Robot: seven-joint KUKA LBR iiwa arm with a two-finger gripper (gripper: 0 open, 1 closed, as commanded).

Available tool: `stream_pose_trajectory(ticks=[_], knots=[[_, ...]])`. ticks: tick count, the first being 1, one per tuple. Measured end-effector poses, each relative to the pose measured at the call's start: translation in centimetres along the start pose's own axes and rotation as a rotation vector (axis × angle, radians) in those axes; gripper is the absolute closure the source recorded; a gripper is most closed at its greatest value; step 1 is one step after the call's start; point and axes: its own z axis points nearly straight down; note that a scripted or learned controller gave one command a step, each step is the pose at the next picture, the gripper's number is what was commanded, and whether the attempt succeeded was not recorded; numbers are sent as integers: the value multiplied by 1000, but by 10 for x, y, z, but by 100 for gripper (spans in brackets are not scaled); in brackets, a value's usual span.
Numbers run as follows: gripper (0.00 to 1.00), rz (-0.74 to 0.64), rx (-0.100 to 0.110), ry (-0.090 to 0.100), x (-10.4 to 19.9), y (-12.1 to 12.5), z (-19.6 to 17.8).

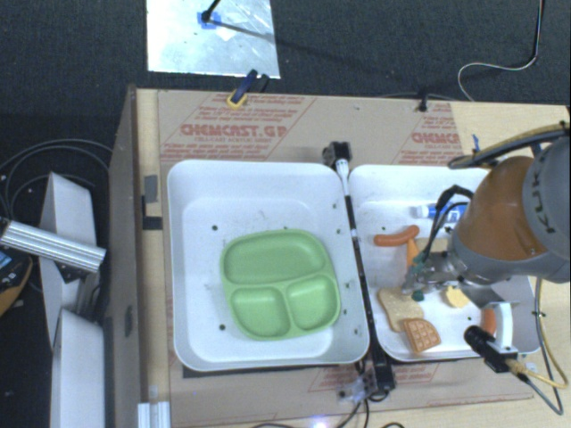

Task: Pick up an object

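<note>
Hovering low over right bin [384,185], my fingers [417,283] above the toast slice [399,305].
Can't tell if they're open or closed; sausage [395,236] and waffle [420,333] nearby.

Glossy green plastic tray [280,283], smooth white plastic bins [198,203], matt cardboard bench [268,123].

Claw [417,281] low in right bin [393,199], perhaps touching bread slice [399,307]; green tray [280,283] left.
</note>
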Motion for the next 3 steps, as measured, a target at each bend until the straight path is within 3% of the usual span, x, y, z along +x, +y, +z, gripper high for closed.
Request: stream_pose_trajectory(ticks=[1, 2, 3], knots=[[100, -1, 13, 0, 8, 22, -7], [100, -3, 10, 0, 58, 75, -86], [100, 1, 16, -2, -7, 60, -4]])
